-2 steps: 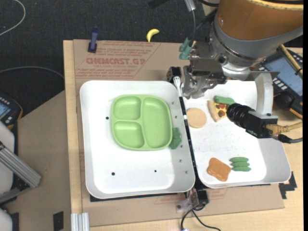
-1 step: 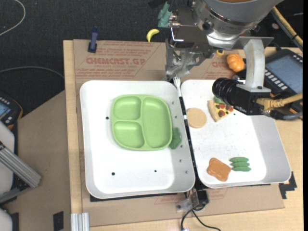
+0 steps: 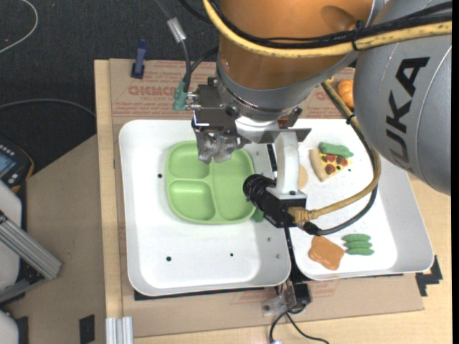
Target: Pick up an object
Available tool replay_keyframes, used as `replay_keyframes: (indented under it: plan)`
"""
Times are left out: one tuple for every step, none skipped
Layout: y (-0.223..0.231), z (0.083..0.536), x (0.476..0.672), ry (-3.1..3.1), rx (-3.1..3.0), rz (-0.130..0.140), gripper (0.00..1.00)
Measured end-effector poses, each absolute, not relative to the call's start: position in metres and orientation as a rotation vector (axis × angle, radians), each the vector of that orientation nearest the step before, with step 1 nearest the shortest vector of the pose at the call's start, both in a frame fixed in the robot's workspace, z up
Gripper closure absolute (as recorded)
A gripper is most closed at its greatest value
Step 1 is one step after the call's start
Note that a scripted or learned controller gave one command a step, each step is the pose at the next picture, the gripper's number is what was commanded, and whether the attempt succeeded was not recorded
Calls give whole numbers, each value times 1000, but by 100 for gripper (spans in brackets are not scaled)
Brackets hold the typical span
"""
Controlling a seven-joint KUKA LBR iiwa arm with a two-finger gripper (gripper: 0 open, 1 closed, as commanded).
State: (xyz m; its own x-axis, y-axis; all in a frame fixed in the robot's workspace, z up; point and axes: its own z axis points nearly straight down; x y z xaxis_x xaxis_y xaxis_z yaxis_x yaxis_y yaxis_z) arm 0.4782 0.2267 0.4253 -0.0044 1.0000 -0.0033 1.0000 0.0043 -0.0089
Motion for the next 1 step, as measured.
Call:
replay_keyframes:
  plan:
    - [209, 346, 478, -2216, -2222, 16, 100]
